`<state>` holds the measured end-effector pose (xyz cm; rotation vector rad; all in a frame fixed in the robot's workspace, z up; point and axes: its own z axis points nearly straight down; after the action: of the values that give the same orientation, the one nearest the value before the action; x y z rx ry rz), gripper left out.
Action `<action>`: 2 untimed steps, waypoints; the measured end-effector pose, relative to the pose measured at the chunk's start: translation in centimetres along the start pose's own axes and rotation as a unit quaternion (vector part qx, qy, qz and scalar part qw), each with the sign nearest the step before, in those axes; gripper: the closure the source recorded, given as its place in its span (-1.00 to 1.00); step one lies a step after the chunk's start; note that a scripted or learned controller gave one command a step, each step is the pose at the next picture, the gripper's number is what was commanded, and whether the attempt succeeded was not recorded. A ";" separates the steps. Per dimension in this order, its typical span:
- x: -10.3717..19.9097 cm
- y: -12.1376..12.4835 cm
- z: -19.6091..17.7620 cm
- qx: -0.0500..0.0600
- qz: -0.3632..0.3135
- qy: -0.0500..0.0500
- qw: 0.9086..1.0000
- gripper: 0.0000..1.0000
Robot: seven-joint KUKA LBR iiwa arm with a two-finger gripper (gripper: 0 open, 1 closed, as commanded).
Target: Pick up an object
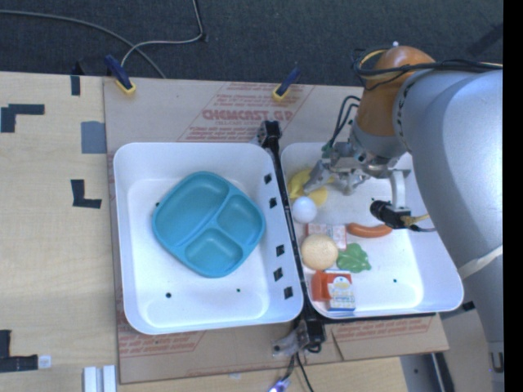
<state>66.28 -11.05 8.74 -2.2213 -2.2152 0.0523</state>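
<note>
Table (49, 219): light wood top with black tape marks; a cardboard sheet (237, 113) under two white bins, held at its far edge by two blue-and-yellow clamps (121, 73).

Left bin (135, 243): one blue plate (209, 223) with three compartments, lying flat near the middle.

Right bin (425, 276): yellow banana (309, 184) at the far left corner; white ball (304, 210) just in front of it; tan round bun (319, 251) nearer the camera; green leaf (354, 258) touching the bun's right side; orange carrot (369, 230) lying across, behind the leaf; small red-and-white carton (337, 291) at the near left corner.

Arm (458, 145): grey, orange band, entering from the right over the right bin.

End effector (337, 175): low over the far left of the right bin, just beside the banana. Whether it is released, clenched or grasping anything cannot be told from this view.
</note>
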 end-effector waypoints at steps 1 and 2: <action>0.0 0.0 0.0 0.000 0.001 0.000 1.000 -1.00; 0.5 -7.3 0.3 -0.014 -0.001 0.010 1.000 -1.00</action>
<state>58.96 -10.54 8.65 -2.2236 -2.2230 -0.0005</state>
